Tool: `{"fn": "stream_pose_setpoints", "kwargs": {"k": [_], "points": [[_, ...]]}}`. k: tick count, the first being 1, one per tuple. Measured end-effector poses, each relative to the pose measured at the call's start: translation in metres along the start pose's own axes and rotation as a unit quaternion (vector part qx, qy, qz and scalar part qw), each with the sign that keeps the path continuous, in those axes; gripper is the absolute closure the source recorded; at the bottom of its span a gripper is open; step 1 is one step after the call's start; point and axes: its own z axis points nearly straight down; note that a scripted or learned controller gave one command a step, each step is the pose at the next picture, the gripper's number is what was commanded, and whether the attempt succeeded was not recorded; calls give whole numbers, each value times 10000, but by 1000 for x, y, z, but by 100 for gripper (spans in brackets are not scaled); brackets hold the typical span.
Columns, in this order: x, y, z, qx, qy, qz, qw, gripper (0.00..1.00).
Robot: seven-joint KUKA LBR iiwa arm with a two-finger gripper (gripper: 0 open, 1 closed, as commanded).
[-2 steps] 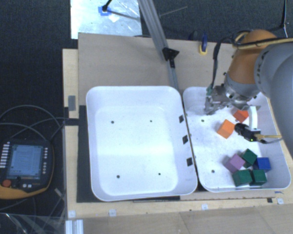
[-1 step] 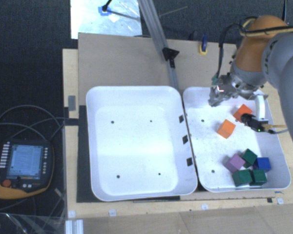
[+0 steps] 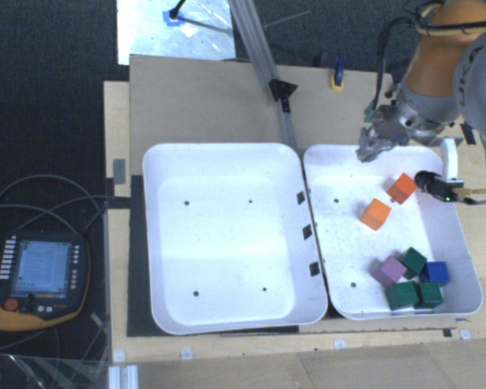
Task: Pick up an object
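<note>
I am viewing the arm (image 3: 458, 47) reaching in from the right, its jaws (image 3: 373, 148) hovering over the far edge of the right bin (image 3: 340, 241); whether they are open or closed I cannot tell. Two orange cubes (image 3: 402, 188) (image 3: 375, 214) are lying mid-bin, apart from the jaws. A purple block (image 3: 390, 271), green blocks (image 3: 413, 260) and a blue block (image 3: 436, 272) are clustering in the near right corner. The left bin (image 3: 158, 241) is sitting beside it on the tabletop (image 3: 202, 104).
</note>
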Motion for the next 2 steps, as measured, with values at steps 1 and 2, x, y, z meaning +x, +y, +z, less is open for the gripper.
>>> {"fn": "stream_pose_setpoints", "kwargs": {"k": [1,2], "points": [[51,-11,-15,26,17,-27,10000,100],[102,-28,-12,47,16,-25,10000,100]]}}
